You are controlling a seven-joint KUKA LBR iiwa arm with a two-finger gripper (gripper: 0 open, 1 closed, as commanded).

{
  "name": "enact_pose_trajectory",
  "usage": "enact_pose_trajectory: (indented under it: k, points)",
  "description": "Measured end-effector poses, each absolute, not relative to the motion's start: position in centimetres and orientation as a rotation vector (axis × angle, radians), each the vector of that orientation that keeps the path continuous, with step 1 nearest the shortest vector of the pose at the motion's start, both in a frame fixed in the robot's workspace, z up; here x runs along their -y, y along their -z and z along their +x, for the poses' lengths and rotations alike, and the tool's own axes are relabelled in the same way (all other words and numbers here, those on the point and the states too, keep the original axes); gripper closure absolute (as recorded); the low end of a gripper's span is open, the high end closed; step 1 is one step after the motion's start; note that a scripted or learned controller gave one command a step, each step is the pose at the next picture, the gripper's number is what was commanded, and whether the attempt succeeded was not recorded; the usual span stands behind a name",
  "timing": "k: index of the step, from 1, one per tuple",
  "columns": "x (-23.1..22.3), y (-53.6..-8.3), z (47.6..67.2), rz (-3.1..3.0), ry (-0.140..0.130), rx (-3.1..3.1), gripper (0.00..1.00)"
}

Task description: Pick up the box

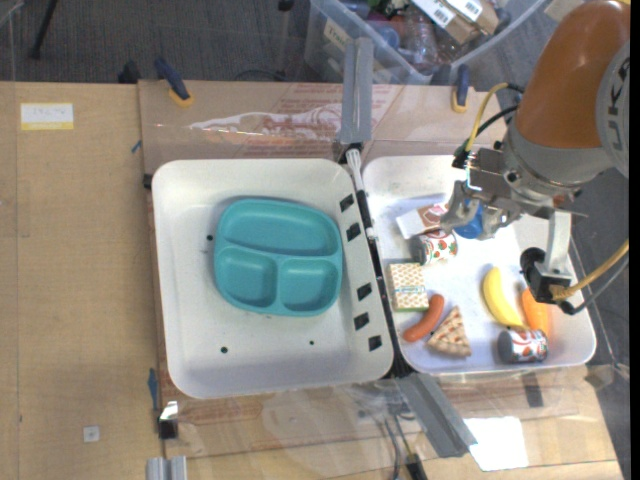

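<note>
In the left bin, a teal divided plate with 3 compartments lies flat near the middle; nothing else rests there. A grey divider with black clips separates the 2 bins.

Right bin, left to right: the box, small, flat, with a green-and-red patterned face, lies just right of the divider at about 9 o'clock from the bin's centre. A sausage sits at 5 o'clock from the box, just beside it; a pizza slice lies next to the sausage. A small printed cup sits at 1 o'clock from the box. Further right: a banana, an orange carrot-like piece, a can.

The gripper hangs over the upper middle of the right bin, at 1 o'clock from the box and apart from it, above the cup. Finger spread: cannot tell; wrist hardware hides the tips.

Progress: the box rests on the bin floor, not grasped, not lifted. Judged remaining: move toward 7 o'clock, descend, close on the box, raise it. The sausage crowds 1 side, a likely nuisance.
</note>
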State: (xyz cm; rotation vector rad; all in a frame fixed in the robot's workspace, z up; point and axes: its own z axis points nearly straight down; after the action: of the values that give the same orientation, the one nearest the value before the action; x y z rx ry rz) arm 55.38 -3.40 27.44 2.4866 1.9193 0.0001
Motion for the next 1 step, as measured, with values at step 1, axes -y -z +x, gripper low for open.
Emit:
enact_pose_trajectory:
  k: [1]
  points:
    - [-6.48,-21.61,49.87,2.843,0.008,-1.347,1.00]
